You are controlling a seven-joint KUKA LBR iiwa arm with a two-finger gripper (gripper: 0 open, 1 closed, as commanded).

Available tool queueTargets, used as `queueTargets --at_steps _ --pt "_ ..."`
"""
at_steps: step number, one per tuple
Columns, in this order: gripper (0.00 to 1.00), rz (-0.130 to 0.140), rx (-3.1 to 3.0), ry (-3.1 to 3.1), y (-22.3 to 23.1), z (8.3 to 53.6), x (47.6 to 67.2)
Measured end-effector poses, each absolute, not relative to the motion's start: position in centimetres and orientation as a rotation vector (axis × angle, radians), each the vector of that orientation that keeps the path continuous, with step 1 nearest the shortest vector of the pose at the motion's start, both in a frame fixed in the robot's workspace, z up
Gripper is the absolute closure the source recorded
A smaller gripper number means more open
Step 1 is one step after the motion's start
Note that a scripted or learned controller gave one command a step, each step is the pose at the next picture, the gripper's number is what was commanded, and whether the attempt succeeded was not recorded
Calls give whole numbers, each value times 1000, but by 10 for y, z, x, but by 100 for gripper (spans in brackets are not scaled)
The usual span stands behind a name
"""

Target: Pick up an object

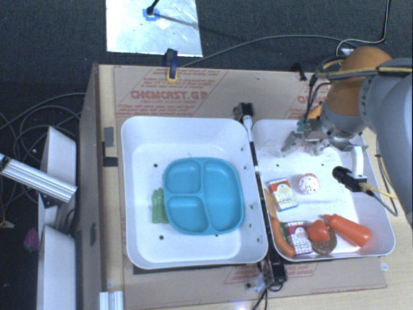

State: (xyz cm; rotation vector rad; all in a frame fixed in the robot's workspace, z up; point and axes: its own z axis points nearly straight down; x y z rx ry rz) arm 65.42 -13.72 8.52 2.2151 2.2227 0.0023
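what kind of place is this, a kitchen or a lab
Most likely a robotics lab bench: two white bins side by side on a board, toy food such as a carrot, and loose cables around.

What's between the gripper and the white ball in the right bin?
In the camera view, just bare white bin floor separates the gripper from the white ball. The small carton lies left of the ball, off that line.

Grey arm [381, 102] reaching in, wrist lowered

Lab: cardboard-topped bench [193, 89], loose cables [39, 124], carpet.
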Motion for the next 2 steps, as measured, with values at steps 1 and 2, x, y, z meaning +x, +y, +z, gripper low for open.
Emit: queueTargets --at_steps 1,2 --pt "0 -12 2229 2226 -176 85 666" --pt "0 3 2217 2222 -149 120 629"
